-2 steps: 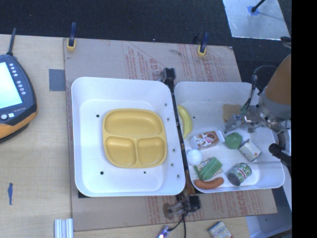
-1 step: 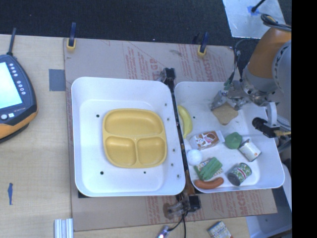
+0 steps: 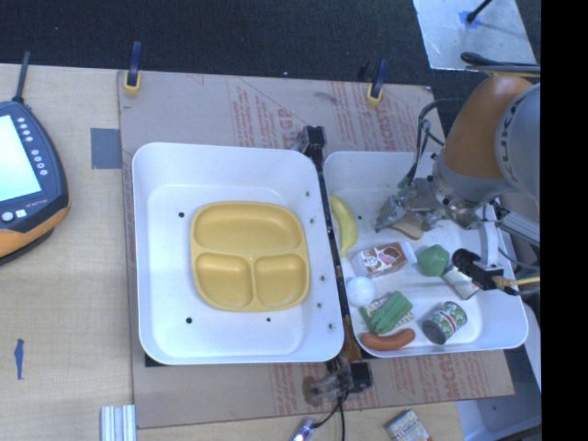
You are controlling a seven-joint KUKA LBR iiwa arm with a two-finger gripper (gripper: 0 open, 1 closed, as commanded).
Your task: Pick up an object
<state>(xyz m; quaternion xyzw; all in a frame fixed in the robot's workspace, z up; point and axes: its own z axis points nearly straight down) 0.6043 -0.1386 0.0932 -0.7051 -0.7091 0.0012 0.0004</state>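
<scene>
We see the arm (image 3: 491,136) reaching in from the right, with the gripper (image 3: 397,215) low over the back part of the right bin (image 3: 514,333). It is too small and cluttered from this slant, so we cannot tell if the gripper is spread or pressed together, and we see nothing clearly pinched in it.

All the loose pickable items are in the right bin:
- The banana (image 3: 343,223) lies along the bin's left wall, just left of the gripper.
- The red and white packet (image 3: 382,259) sits near the middle, just in front of the gripper.
- The green round item (image 3: 433,261) is just right of the packet.
- The white ball (image 3: 359,290) is near the left wall, below the packet.
- The green leafy piece (image 3: 390,311), possibly a vegetable toy, is beside the ball.
- The sausage (image 3: 389,340) lies along the front edge.
- The can (image 3: 445,322) lies tilted on its side, right of the sausage.

The left bin (image 3: 147,246) holds a yellow divided plate (image 3: 248,254), flat and roughly centred. Both bins touch along their shared edge. An orange-edged tablet (image 3: 23,177) rests on the bench at far left, well apart from the bins. Blue clamps (image 3: 133,67) pin the cardboard sheet at the back.
</scene>
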